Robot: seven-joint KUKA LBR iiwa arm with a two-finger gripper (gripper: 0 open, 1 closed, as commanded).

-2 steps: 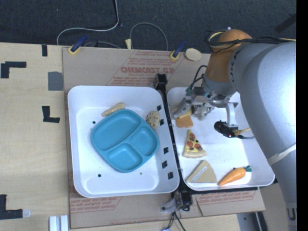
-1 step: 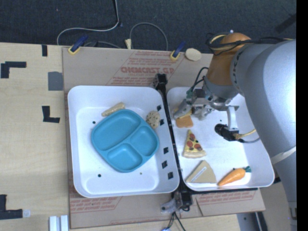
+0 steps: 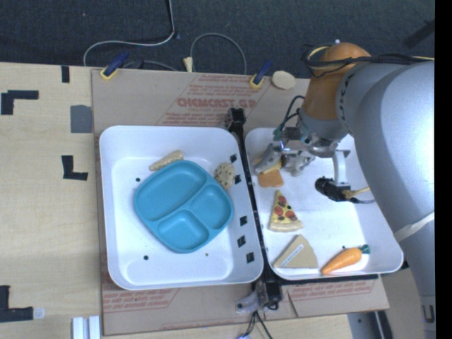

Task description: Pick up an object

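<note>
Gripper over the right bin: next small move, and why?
Probably a short straight descent. The gripper sits at the right bin's upper left, right above the orange-brown food piece, which lies apart from the pizza slice. I can't tell from this view whether it already touches the piece.

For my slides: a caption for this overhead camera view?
KUKA gripper lowered over an orange-brown block in the right bin.

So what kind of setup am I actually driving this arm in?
Most likely a lab test bench for robot grasping, not a kitchen. Two shallow white bins sit on taped-down cardboard, the food is toy plastic, such as the pizza slice and orange carrot, and loose cables trail behind.
</note>
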